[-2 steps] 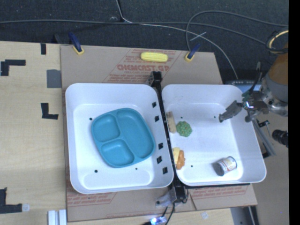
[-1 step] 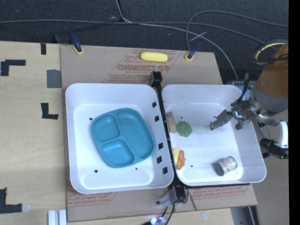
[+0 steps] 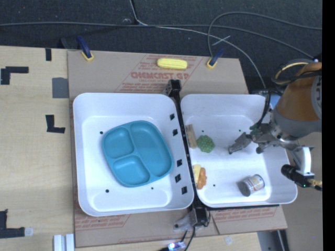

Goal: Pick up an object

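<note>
The right bin (image 3: 225,106) holds a green broccoli piece (image 3: 205,144), a tan wooden block (image 3: 190,135) against the left wall, an orange-yellow food piece (image 3: 199,175) and a small metal can (image 3: 252,184) lying near the front right. My gripper (image 3: 245,145) hangs over the right half of this bin with its fingers spread open and nothing between them. It is to the right of the broccoli and above the can.
The left bin (image 3: 84,140) holds a blue divided plate (image 3: 137,152). A yellow corn-like object (image 3: 171,64) lies on the cardboard behind the bins. The grey and orange arm (image 3: 298,106) enters from the right over the right bin's rim. Cables run across the back.
</note>
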Available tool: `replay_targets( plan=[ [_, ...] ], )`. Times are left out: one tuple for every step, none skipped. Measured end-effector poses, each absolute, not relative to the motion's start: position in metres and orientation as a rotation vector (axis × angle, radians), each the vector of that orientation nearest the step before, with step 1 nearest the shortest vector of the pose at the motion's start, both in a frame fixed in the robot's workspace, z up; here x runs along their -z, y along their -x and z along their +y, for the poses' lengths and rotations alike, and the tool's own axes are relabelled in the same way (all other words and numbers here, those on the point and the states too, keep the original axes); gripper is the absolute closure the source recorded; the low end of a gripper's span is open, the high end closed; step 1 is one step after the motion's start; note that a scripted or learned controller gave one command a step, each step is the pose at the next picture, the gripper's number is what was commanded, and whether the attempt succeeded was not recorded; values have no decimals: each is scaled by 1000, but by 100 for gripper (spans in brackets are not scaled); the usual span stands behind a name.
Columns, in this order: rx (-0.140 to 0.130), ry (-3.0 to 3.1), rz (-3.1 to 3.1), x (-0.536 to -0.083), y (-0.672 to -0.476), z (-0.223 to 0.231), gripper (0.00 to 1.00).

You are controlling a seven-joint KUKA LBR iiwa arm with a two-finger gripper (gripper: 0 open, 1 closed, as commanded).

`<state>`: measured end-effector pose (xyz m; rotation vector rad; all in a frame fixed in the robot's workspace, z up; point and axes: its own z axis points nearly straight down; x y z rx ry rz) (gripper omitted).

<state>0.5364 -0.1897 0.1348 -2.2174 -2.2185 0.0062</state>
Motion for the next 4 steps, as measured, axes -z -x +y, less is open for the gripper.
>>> replay_targets(
  plan=[
    [-2, 2221, -2225, -83, -537, -189, 0],
    [0, 2225, -2227, -96, -538, -190, 100],
    [3, 2223, -2226, -151, -550, -190, 100],
    [3, 2222, -2226, -204, -551, -190, 100]
  ],
)
